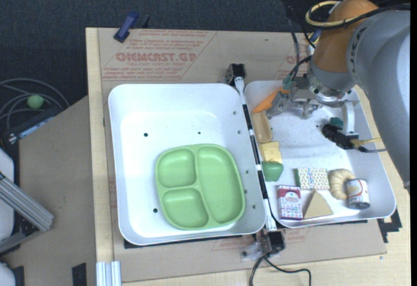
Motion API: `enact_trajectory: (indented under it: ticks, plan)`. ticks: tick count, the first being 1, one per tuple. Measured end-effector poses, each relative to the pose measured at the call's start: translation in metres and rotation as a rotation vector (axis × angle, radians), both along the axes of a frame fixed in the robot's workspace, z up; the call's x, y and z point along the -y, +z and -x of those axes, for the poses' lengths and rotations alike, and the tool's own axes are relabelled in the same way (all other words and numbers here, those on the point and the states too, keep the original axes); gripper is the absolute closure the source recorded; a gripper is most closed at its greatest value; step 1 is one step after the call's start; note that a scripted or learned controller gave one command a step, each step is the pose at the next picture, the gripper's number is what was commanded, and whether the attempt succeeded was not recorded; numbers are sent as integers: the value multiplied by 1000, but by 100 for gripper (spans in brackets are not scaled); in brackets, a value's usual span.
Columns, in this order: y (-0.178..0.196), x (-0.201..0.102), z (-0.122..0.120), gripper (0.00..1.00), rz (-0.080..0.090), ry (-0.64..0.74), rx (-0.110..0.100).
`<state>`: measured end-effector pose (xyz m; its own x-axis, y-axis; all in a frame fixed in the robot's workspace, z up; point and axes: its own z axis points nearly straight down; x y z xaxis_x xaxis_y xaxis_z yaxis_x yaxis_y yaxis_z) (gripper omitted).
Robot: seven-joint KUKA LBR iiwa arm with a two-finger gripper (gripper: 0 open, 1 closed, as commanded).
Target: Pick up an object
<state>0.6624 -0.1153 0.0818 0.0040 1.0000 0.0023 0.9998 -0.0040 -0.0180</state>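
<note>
Entry: my pincer [294,103], fingers' state indiscernible, low at the right bin's [384,203] far edge beside the orange carrot piece [265,103]. Step: approach. Next, I judge: centre over the carrot, descend, close.

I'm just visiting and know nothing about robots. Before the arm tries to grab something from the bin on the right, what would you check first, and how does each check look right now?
1. Things to pick lie in the right bin: ok. A small can, a red packet and a tan wedge sit along its near side.
2. Gripper is over that bin: ok, at its far end.
3. Something sits right under the gripper: cannot tell; an orange piece lies just beside it.
4. Gripper already carries something: cannot tell.
5. Targets stand apart: not ok; the near-side things are crowded together.
6. Left bin holds the green divided tray: ok, away from the arm.
</note>
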Motion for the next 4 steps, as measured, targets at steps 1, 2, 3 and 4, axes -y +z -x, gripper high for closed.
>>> enact_trajectory:
  ticks: [1, 2, 3, 4]
  plan:
    - [3, 65, -3, 0, 5, 2, 16]
    - [3, 91, 31, 0, 3, 4, 17]
    - [4, 100, 62, 0, -5, 8, 18]
    - [14, 102, 62, 100, 1, 6, 20]
